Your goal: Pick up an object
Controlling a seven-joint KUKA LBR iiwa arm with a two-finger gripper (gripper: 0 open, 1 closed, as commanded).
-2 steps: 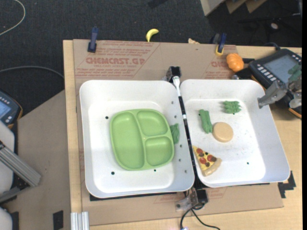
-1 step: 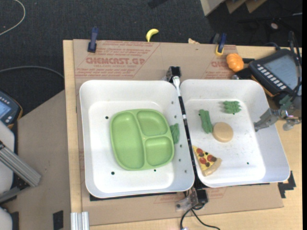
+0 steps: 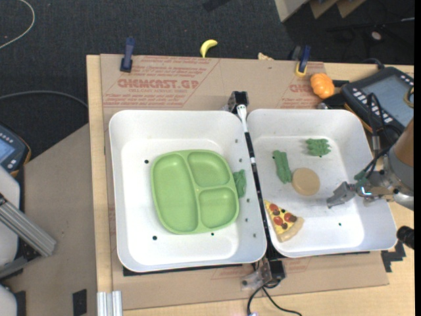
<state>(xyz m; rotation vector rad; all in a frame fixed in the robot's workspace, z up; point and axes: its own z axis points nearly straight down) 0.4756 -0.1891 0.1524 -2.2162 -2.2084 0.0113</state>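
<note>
No object is held. The candidates lie in the right bin [image 3: 368,239]: a tan disc [image 3: 306,181] near its middle, a green strip [image 3: 283,166] just beside the disc at 10 o'clock, a green leafy piece [image 3: 318,147] at 1 o'clock from the disc, and a pizza slice [image 3: 284,220] at 7 o'clock from it, close to the bin's left wall.

The jaws [image 3: 343,195] sit low over the bin floor at 4 o'clock from the disc, nothing between them. Whether they stand apart or together cannot be told.

Risks, as judged:
- The jaws are over bare floor; closing there would take nothing.
- Disc and pizza slice look flat; fingers may slide over them.
- Disc and strip lie close; a grasp could nudge one against the other.

The left bin [image 3: 125,176] holds a green tray [image 3: 194,191] with a small green piece [image 3: 239,183] at its 3 o'clock edge. Both bins rest on the desk [image 3: 164,84].
</note>
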